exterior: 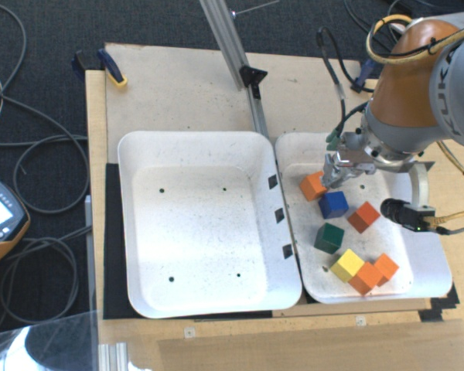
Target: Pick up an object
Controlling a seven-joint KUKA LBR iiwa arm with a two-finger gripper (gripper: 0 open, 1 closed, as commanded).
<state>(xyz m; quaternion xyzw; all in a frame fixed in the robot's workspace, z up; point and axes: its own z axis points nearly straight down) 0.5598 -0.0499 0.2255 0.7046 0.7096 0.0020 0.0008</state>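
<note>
Several coloured blocks lie in the right bin (425,273): an orange block (312,185), a blue block (334,204), a red-brown block (363,217), a dark green block (329,237), a yellow block (346,265) and an orange pair (376,273) touching it. My gripper (337,173) hangs low over the bin's upper left part, just right of the orange block and above the blue one. From this angle I cannot make out anything held in it.
The left bin (193,222) lies beside the right one. A slanted metal pole (226,41) rises behind the bins. A black connector with a cable (402,211) juts over the right bin's right side. A blue-and-yellow clamp (112,66) sits at the bench's far left corner.
</note>
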